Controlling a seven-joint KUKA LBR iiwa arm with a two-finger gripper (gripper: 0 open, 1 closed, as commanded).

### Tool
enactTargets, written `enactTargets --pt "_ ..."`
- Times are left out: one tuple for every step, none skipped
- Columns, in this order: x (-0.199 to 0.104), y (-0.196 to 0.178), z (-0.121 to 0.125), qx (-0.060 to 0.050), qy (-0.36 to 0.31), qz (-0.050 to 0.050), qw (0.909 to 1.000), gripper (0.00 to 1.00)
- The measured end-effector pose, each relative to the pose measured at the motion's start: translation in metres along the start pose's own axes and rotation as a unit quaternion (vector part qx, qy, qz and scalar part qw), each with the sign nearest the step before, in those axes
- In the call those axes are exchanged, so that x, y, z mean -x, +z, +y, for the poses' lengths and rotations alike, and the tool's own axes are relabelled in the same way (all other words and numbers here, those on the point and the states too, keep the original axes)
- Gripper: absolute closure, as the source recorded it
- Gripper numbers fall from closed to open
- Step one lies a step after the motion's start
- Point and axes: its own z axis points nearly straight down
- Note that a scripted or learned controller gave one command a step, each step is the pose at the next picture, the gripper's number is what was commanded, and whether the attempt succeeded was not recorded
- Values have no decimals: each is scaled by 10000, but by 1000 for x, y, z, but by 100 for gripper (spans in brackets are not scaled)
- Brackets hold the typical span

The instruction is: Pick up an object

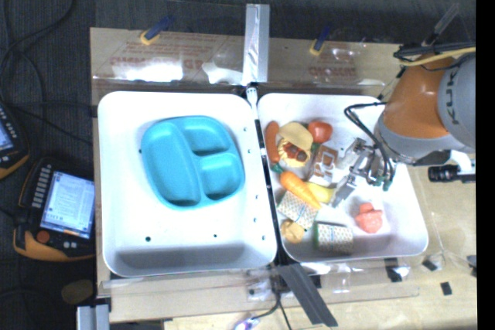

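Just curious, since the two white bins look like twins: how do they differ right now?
The left bin holds one big blue divided tray; the right bin holds a jumble of small items, among them a carrot and a tomato. The arm reaches over the right bin, not the left bin. Both are shallow, white, similar in size, and sit side by side.

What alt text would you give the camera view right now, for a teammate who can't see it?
The arm's end effector hangs low in the right bin beside a heap of toy food, including a carrot and a pink piece. The left bin holds a blue divided tray.
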Motion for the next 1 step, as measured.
enactTargets --pt "23 10 16 22 2593 -40 9658 0"
